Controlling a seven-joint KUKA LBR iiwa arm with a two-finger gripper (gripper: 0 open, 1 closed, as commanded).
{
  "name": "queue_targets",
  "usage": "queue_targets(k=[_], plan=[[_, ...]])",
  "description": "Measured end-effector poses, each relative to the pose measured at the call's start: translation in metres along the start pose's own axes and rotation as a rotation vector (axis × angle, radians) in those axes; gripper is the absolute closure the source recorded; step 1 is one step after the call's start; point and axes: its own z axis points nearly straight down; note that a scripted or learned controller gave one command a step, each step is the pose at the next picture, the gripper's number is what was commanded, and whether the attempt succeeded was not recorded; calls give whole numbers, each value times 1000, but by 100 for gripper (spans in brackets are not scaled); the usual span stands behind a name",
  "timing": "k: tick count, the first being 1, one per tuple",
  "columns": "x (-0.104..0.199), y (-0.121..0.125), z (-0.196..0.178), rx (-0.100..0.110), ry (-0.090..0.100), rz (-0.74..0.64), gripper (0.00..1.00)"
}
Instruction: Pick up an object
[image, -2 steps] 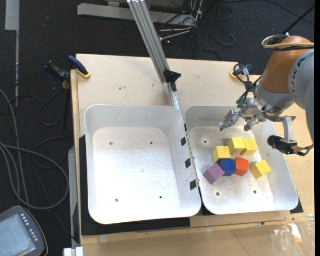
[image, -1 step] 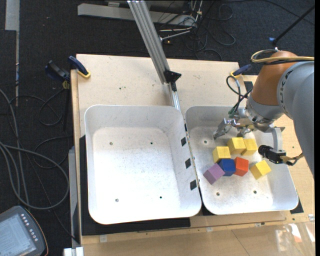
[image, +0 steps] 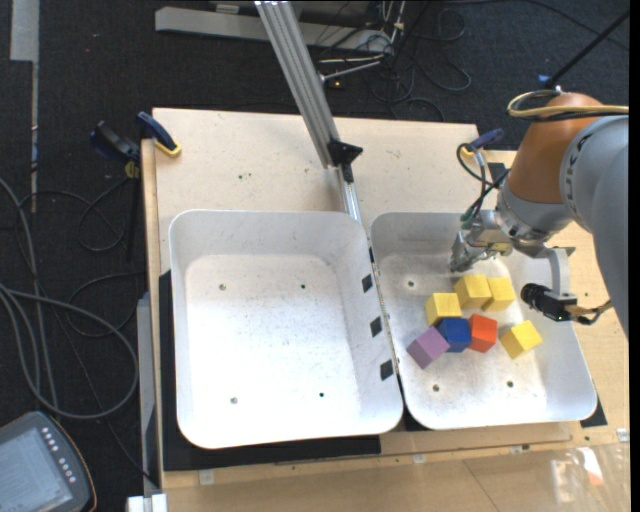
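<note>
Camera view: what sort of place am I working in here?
Likely a robotics lab test bench: two white bins on a wooden board, coloured blocks in the right one, loose cables on dark carpet, a clamp.

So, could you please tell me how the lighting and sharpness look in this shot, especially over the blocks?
Camera view: light is even and soft, the white right bin bright without hard glare; the blocks, such as the orange block, cast short faint shadows and look reasonably sharp; the end effector is slightly soft; the dark floor loses detail.
</note>
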Motion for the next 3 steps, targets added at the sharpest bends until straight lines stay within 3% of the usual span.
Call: queue_targets(k=[2, 3], plan=[[-3, -6, -123, -6, -1, 5, 100], [-2, -6, -102, 4, 1, 4, 100]])
